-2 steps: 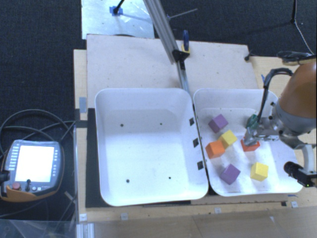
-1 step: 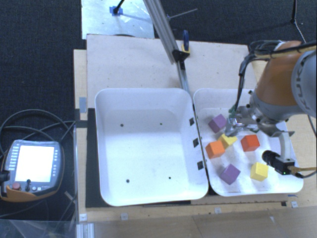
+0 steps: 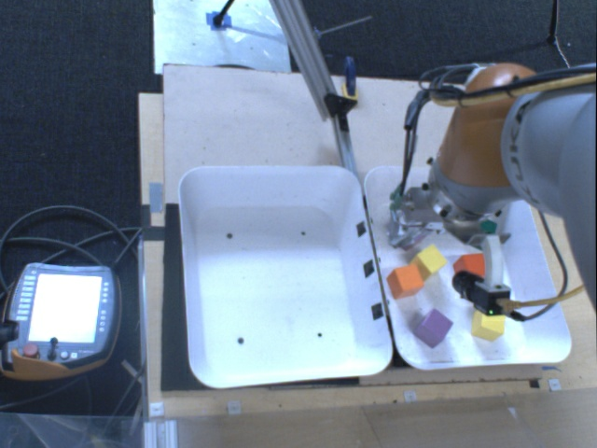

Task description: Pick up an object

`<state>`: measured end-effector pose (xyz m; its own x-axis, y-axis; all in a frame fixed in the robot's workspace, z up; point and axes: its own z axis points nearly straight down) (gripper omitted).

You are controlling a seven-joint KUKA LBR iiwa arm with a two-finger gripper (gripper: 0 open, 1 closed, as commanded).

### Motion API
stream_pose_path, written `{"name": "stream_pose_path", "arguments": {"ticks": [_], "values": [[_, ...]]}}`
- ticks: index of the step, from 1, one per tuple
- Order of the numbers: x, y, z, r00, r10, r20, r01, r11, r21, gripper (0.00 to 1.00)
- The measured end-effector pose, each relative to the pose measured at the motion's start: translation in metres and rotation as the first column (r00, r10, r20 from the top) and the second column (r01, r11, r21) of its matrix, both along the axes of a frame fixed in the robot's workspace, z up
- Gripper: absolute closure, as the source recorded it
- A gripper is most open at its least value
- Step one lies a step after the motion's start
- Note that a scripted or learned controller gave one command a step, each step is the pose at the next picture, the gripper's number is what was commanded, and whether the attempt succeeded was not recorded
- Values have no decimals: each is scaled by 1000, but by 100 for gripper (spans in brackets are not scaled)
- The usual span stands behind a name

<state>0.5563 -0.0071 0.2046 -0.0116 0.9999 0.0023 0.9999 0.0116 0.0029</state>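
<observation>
My gripper (image 3: 405, 228) hangs low over the back left part of the right bin (image 3: 550, 342), under the orange wrist band. Just in front of it lie a yellow block (image 3: 431, 259) and an orange block (image 3: 405, 280), touching each other. A purple block (image 3: 433, 328) sits nearer the bin's front. Another yellow block (image 3: 487, 326) lies at the front right, and a red-orange block (image 3: 469, 263) is partly hidden behind a black and white part of the arm. I see nothing held by the gripper.
The left bin (image 3: 280, 278) stands beside the right one, sharing a raised rim with black markers. A slanted metal pole (image 3: 308, 49) crosses the back of the bench. A teach pendant (image 3: 61, 320) lies off the bench to the left.
</observation>
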Motion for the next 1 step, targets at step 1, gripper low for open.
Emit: {"name": "stream_pose_path", "arguments": {"ticks": [1], "values": [[16,60,15,1000,1,1,-1,1000,1,100]]}}
